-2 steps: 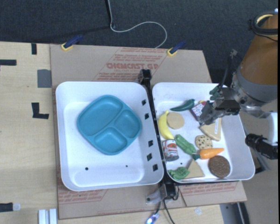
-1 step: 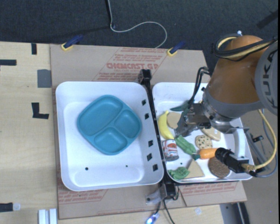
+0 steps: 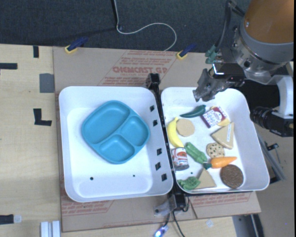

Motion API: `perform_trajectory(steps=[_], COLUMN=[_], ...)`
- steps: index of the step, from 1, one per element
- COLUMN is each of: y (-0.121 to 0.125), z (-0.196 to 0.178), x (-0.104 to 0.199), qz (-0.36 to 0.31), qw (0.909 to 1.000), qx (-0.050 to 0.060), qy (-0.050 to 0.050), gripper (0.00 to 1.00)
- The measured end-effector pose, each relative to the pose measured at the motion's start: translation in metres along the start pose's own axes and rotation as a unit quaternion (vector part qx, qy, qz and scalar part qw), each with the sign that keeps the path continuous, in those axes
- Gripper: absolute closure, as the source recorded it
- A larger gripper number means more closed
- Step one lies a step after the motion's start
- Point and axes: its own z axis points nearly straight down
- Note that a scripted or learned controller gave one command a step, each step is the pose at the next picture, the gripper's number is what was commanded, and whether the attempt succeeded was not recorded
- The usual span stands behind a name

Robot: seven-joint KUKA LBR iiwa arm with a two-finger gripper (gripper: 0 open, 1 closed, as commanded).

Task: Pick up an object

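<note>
Worktop [image 3: 24,147] carries two white bins side by side. Left bin [image 3: 71,181] holds a blue divided plate [image 3: 115,131]. Right bin [image 3: 254,147] holds a scatter of toy food: banana [image 3: 173,134], round cookie-like disc [image 3: 232,176], cheese wedge [image 3: 224,136], carrot [image 3: 222,161], small can [image 3: 180,158], dark green pepper [image 3: 193,112]. My arm [image 3: 266,19] reaches in from the right; the hand [image 3: 205,94] hangs over the bin's far edge, just above the pepper. I cannot tell whether the hand is spread or pressed together; nothing visibly sits in it. I judge the pepper the nearest target: likely light, stiff plastic, smooth and prone to slipping. Best taken across its narrow middle.
</note>
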Motion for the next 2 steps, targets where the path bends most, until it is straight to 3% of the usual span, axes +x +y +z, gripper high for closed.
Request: perform_trajectory(steps=[1,2], y=[-0.003,-0.003], z=[0.081,0.096], x=[-0.034,0.021], qz=[0.005,0.001], qw=[0.9999,0.9999], qx=[0.014,0.011], qy=[-0.002,-0.001], gripper=[1.00,1.00])
